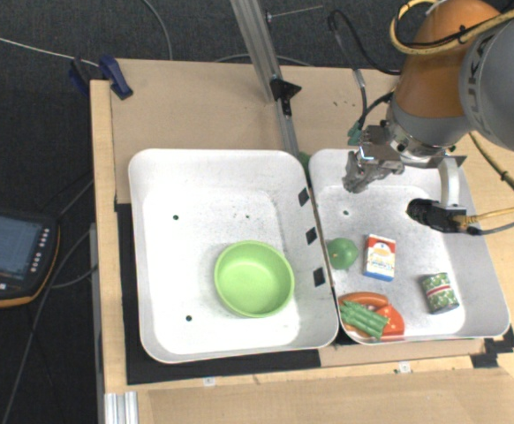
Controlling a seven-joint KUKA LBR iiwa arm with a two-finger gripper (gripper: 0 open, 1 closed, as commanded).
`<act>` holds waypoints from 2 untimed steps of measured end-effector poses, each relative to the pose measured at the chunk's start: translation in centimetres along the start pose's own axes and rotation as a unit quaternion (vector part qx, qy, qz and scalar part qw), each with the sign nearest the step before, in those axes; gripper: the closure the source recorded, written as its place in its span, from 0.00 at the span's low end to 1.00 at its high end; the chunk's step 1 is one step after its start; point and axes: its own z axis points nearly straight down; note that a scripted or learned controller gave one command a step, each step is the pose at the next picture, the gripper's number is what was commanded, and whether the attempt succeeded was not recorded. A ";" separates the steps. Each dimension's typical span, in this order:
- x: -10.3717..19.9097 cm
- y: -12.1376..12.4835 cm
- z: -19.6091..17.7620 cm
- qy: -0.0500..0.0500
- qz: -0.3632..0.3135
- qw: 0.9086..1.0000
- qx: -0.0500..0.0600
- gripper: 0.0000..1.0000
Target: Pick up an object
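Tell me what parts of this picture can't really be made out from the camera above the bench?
- End effector: seen from above, small and dark, so its grip state is unreadable.
- Small box: label print too tiny to read.
- Arm: cut off by the right edge.
- Handheld screen: cut by the left edge, display illegible.

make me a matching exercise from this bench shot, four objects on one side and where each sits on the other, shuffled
Objects:
1. green bowl
2. green ball
3. small red and white carton
4. green can

Places:
A. right bin, against its left wall
B. right bin, nearest its right edge
C. left bin, near its front right
D. right bin, just right of the green ball

Pairs: 1-C, 2-A, 3-D, 4-B
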 end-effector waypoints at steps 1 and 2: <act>5.3 0.5 -0.1 0.000 0.000 1.000 0.000 1.00; 10.9 0.4 -1.7 0.000 -0.001 1.000 0.000 1.00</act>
